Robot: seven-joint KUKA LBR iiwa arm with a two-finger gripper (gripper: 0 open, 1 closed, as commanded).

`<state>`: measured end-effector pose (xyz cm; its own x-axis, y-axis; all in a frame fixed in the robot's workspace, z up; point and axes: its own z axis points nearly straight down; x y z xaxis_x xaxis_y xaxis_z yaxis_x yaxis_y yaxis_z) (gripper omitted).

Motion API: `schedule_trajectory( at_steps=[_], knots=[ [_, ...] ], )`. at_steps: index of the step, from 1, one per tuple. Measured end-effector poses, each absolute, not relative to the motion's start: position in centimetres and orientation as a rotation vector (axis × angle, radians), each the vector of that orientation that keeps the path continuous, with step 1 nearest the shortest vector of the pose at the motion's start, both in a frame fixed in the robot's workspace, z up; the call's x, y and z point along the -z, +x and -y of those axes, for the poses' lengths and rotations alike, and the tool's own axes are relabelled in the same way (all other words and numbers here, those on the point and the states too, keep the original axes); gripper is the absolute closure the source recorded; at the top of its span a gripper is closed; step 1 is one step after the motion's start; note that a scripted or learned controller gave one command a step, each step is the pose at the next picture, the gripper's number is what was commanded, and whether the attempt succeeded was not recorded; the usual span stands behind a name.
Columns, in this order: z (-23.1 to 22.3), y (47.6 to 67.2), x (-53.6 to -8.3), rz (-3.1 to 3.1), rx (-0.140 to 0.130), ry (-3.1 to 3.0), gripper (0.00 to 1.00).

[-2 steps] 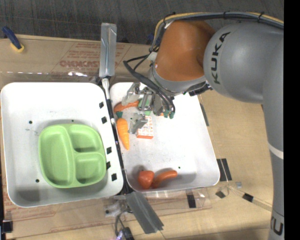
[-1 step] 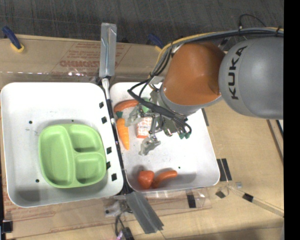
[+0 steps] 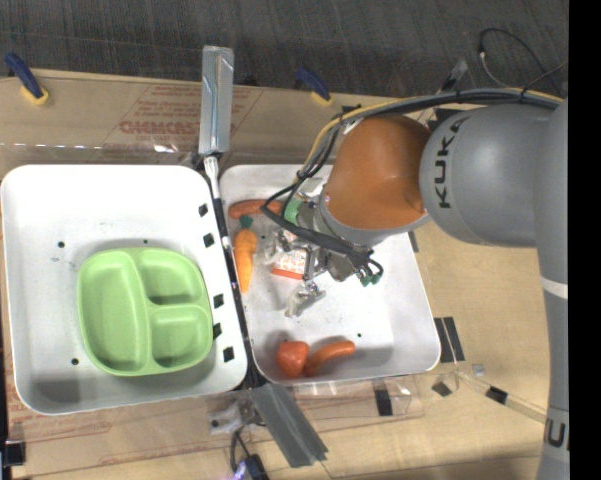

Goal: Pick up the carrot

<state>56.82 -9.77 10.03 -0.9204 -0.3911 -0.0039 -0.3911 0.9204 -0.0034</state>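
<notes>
Hovering over the middle of the right bin (image 3: 420,313), the gripper (image 3: 307,295) hangs with nothing visibly held, though I cannot tell how it is set. The carrot (image 3: 244,258) lies just to its left in this view, against the bin's left wall, long axis running along that wall.

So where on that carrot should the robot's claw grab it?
Probably mid-body, from above. The carrot lies lengthwise against the right bin's left wall, so fingers closing along the wall's direction seem awkward; gripping across it needs room on the wall side.
</notes>
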Motion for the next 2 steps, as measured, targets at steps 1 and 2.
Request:
schedule_trajectory(
  at_steps=[1, 2],
  knots=[
    [10.2, 61.3, -9.0, -3.137, 0.0, -0.125, 0.0],
    [9.4, 65.2, -9.2, -3.15, 0.004, 0.005, 0.0]
  ],
)
